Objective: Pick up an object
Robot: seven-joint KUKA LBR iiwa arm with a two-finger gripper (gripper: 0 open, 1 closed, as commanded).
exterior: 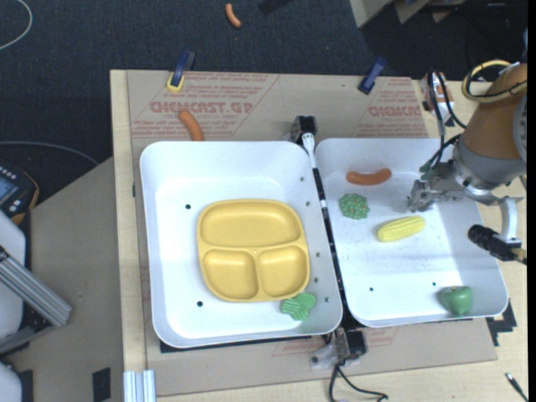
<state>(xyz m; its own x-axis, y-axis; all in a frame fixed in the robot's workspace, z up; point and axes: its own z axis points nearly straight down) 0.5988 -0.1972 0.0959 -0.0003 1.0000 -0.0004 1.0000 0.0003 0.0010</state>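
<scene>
the two-finger metal gripper (419, 196) hangs near the right bin's (477, 287) far edge, its opening impossible to tell, and should drop squarely across the yellow plastic corn cob (400, 229) just beside it mid-bin.

Surfaces and finishes, bench from above

Two bins (159, 224), smooth white plastic, slight sheen; yellow tray (251, 249), matt plastic; corn (400, 229) and sausage (368, 176), glossy plastic; bench board (268, 99), matt printed cardboard; floor (84, 23), dark rough carpet, upper left.
</scene>
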